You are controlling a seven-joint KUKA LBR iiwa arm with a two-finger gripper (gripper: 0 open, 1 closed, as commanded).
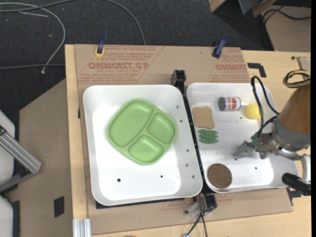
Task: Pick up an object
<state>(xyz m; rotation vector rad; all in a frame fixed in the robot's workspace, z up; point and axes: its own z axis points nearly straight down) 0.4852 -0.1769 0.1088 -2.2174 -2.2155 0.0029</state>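
We saw gripper [245,149] low over right bin [237,184], fingers apart, nothing between. Approach step, we judged. Nearest: green leafy piece [208,136], brown disc [219,175]. Next: descend, close.

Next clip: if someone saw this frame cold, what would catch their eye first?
The light green plastic plate with three compartments, lying alone in the middle of the left white bin, stands out most. Next is the grey arm's gripper, low over the right white bin near a round brown disc at the front rim. Behind it lie a tan square, a small green piece, a red-and-white can and a yellow ball.
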